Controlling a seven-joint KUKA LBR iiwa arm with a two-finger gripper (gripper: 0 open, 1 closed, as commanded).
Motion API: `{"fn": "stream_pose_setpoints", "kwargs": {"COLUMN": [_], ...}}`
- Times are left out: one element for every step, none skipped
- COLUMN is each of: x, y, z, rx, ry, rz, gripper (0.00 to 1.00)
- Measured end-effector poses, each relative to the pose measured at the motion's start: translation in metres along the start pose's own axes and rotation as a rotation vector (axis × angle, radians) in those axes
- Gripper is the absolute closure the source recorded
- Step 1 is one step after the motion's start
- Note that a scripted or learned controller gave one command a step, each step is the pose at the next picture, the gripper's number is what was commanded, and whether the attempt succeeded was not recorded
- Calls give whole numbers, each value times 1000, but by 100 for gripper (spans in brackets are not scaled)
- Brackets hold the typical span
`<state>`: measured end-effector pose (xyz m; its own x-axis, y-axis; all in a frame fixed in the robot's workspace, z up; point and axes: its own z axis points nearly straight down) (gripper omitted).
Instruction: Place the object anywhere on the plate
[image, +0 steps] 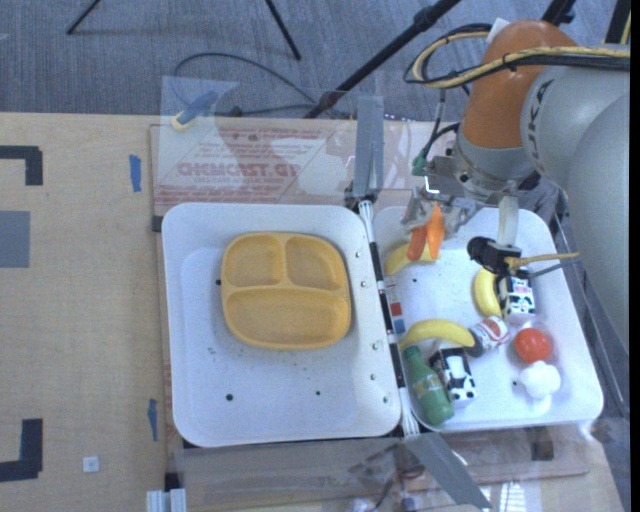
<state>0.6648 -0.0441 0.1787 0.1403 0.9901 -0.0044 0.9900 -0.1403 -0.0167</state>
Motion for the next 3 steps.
{"fn": "stream_pose_setpoints", "kwargs": {"x": [72, 158, 158], "y": [-12, -45, -45], "z": [1, -56, -56], "rx": [6, -17, -17], "ry": [-2, 0, 0], "rz": [-127, -449, -449], "gripper": [100, 100, 0]}}
